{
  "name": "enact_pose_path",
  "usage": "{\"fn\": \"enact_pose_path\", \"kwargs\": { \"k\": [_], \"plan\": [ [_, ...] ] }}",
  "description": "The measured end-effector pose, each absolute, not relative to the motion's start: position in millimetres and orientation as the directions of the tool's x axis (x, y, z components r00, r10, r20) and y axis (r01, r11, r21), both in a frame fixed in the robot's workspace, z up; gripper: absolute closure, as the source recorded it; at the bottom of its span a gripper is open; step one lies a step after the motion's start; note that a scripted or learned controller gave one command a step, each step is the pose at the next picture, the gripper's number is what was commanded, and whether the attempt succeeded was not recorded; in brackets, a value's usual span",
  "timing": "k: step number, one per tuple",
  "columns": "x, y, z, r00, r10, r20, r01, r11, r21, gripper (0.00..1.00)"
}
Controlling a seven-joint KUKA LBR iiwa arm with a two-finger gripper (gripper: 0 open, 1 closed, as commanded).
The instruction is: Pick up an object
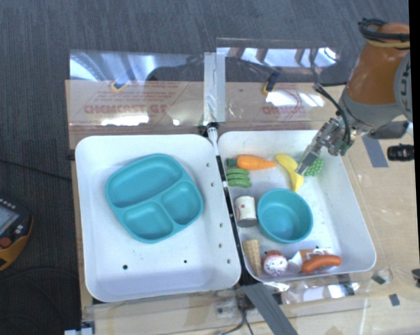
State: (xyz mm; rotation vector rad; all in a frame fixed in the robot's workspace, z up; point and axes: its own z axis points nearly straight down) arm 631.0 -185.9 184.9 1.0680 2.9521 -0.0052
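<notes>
- We see a tabletop [47,87] of dark grey weave carrying two shallow white bins, the left bin [94,224] and the right bin [351,213], side by side and touching along their inner walls.
- The claw [308,164] reaches in from the right at a slant, its tip low over the far part of the right bin; we cannot tell how wide it stands or whether it has hold of anything.
- Just at its tip lies a small green bumpy object [315,167], partly hidden, beside a yellow banana [289,169], curved and bright.
- Left of the banana rests an orange carrot [255,163], with a green pod-like vegetable [237,177] just below it.
- A blue bowl [285,215] sits mid-bin, with a small white can [245,209] at its left.
- Nearer us lie a cone [251,252], a white and red ball-like toy [275,264] and a red sausage [320,263].
- The left bin holds a blue divided plate [153,196].
</notes>
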Motion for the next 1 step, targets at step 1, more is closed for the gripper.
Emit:
{"fn": "enact_pose_path", "kwargs": {
  "k": [1],
  "plan": [
    [650.0,-155.2,255.5,-0.620,0.785,-0.004,0.785,0.620,0.000,1.00]
  ]
}}
